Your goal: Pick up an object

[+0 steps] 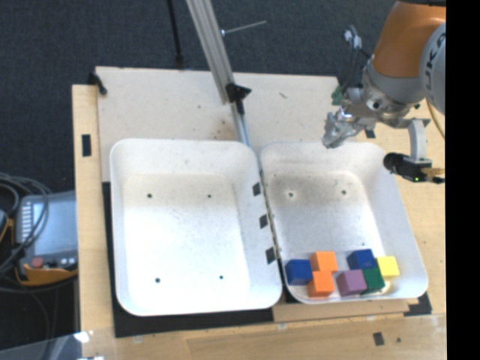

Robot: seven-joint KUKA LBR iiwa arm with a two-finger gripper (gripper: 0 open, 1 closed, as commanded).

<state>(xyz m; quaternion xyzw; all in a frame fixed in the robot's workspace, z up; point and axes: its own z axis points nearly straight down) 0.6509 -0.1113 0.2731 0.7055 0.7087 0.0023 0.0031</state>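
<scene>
Hovering above the right bin (390, 201), gripper (335, 135) over bare floor.

One camera sits high above the table (180, 103) and looks down at a slant. It is far enough back to see both white bins (135, 171), with the arm (405, 43) at upper right.

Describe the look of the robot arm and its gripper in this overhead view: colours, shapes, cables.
The arm is a thick, rounded tube with a glossy orange band above a grey wrist. Thin wires loop around its top and side. The gripper is a small metallic grey assembly with silver parts and a spot of green by its mount. A pale bracket hangs beside it, ending in a black module.
</scene>
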